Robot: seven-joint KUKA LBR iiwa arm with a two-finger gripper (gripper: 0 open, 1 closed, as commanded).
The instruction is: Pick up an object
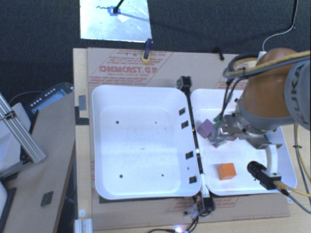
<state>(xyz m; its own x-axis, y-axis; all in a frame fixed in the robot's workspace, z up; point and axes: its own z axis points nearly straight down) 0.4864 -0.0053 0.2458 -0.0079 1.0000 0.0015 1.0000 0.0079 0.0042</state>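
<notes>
A small purple block point(205, 127) lies in the right bin point(209, 178), close to the divider between the bins. An orange cube point(226, 171) sits nearer the front of the same bin. My gripper point(217, 138) hangs low over the right bin, just right of and slightly in front of the purple block, almost touching it. The orange-banded wrist point(267, 86) above it hides part of the bin's right half.
The left bin point(102, 130) lies beside the right one, with black clips point(184, 111) along the shared divider. A black cylindrical fitting point(260, 174) on the arm overhangs the right bin's front right corner. A metal plate point(115, 13) lies beyond the bench.
</notes>
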